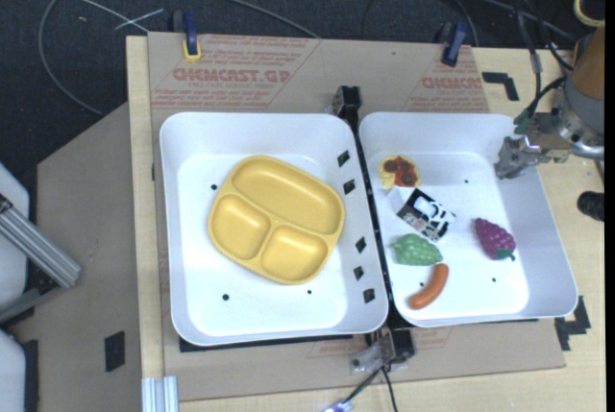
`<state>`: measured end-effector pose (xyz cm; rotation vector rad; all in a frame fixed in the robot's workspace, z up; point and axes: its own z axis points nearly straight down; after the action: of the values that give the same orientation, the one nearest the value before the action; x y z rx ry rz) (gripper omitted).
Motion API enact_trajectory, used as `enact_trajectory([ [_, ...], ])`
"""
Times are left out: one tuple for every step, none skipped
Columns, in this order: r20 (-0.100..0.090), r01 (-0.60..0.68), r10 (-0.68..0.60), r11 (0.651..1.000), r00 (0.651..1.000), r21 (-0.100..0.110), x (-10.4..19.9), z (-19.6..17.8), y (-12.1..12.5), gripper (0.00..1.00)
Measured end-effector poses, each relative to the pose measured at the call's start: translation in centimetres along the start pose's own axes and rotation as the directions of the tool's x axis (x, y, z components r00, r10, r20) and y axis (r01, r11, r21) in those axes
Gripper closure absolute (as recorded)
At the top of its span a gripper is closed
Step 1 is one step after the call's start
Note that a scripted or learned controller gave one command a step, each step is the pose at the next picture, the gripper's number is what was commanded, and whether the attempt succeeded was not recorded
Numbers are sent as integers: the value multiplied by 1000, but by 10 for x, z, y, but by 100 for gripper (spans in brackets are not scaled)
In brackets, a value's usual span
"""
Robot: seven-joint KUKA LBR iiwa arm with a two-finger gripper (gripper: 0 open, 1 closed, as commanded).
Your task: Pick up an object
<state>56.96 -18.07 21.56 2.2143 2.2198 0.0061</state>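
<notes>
Sausage (429,286): orange-red toy, nearest item in the right bin (553,237), lying at a slant close to the front wall.
Green item (416,251): leafy or bumpy toy just behind the sausage, apart from it.
Grapes (494,238): purple bunch, right of the green item, well clear of it.
Black-and-white item (424,214): small boxy piece, just behind the green item; touching or not, cannot tell.
Red-yellow item (400,172): small toy near the bin's far-left corner.
Yellow tray (277,219): three-compartment plate, centred in the left bin (183,208), compartments bare.
Gripper (517,154): at the right bin's far-right edge, above the rim, well apart from all five toys; finger state cannot be told at this resolution, nothing seen in them.
Clamps (191,34): two blue ones on the board's far edge.
</notes>
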Motion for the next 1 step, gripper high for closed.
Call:
enact_trajectory([
  [-2,-1,1,1000,1000,9,0,14,0,100],
])
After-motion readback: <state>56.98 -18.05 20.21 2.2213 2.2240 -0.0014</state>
